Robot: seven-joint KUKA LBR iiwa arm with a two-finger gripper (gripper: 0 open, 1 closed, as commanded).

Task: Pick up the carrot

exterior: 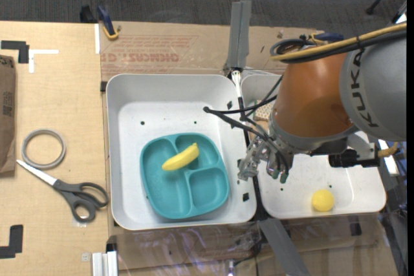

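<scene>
Cardboard-covered surface, two white bins, arm parked over the wall between them

The tool hangs at the right bin's left edge; can't tell if it's apart or together. Honestly can't place the carrot, my guess is it's hidden under the arm. Risk: going down blind it hits the wall, or grabs the banana on the teal plate or the yellow ball near the right bin's front edge instead.

The arm's orange band covers most of the right bin, hiding much of its floor. The gripper is small and tangled with cables, its fingers too indistinct to read. At the left edge, a brown object is cut off.
</scene>
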